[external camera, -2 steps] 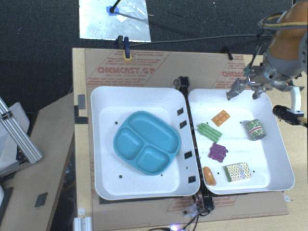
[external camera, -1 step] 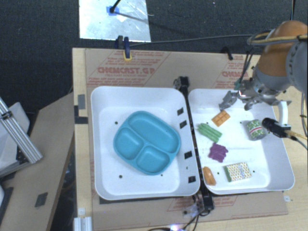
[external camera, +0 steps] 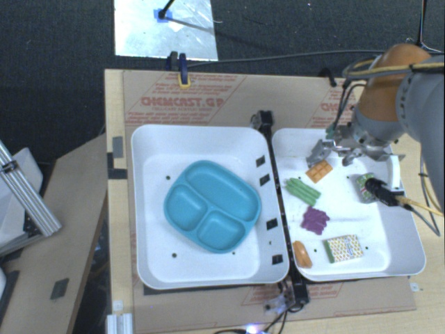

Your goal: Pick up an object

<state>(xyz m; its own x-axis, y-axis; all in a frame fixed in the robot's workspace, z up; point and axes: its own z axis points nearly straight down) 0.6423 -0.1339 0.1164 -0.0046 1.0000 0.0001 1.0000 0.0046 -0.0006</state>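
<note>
1. My arm (external camera: 407, 89), grey with an orange band above the wrist, reaches in from the right and hangs over the far part of the right-hand shallow white bin (external camera: 410, 245).
2. My two-finger gripper (external camera: 332, 152) sits low over that bin's far left area. I cannot tell from this slanted view how it is set, nor whether it grips anything.
3. Just beside the gripper, toward the near side, lies a small flat orange waffle-like block (external camera: 319, 172). It rests on the bin floor, close to the gripper; whether they touch I cannot tell.
4. Nearer the bin's middle lies a green ridged oblong piece (external camera: 303, 189), and just below it a purple knobbly toy like a grape bunch (external camera: 315, 220).
5. At the near edge are a small orange rounded piece (external camera: 302, 253) by the divider and a patterned green-and-white rectangular packet (external camera: 343, 248) beside it.
6. A small greenish round object (external camera: 364, 186) lies on the right, under my wrist hardware.
7. The left-hand shallow white bin (external camera: 156, 152) holds a blue plastic plate with three compartments (external camera: 212, 205), lying flat in its middle.
</note>
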